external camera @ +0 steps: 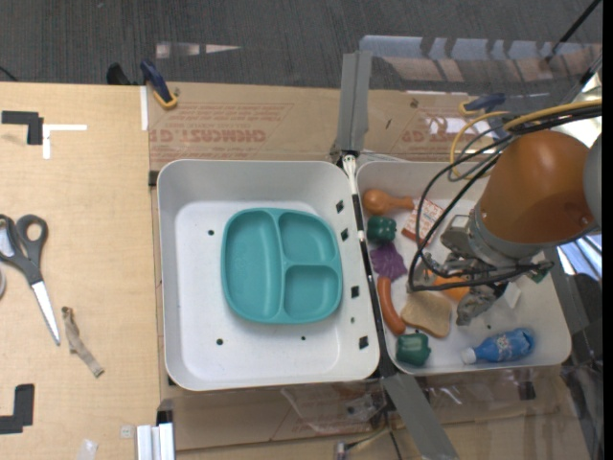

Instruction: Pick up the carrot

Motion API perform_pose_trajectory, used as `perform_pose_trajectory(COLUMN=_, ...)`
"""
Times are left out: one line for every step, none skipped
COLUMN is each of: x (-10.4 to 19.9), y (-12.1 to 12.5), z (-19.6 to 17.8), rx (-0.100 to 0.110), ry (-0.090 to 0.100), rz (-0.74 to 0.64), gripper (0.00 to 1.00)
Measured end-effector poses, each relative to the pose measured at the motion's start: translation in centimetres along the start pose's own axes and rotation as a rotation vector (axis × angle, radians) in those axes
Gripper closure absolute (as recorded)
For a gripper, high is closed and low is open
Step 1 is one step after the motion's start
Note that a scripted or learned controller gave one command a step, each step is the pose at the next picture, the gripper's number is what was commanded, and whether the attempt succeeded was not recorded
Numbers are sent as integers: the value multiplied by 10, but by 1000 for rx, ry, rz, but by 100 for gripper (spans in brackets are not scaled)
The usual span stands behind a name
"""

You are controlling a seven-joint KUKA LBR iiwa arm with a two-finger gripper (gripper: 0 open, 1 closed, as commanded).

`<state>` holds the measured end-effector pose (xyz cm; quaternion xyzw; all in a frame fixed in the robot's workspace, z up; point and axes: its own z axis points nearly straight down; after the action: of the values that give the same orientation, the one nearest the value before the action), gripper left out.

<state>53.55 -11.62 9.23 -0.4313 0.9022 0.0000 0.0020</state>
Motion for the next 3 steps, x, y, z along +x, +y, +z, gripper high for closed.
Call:
perform_pose_trajectory(x=32, y=-34, z=-1, rx=2, ry=-1, rz=-162, gripper=0)
perform_pose_trajectory(x=1, y=-47, z=-1, rx=1, ry=-1, rz=-134, gripper=0)
perform_pose_trajectory(x=-1, y=-48, z=-12, rx=5, ry=-6, rz=-130, gripper=100)
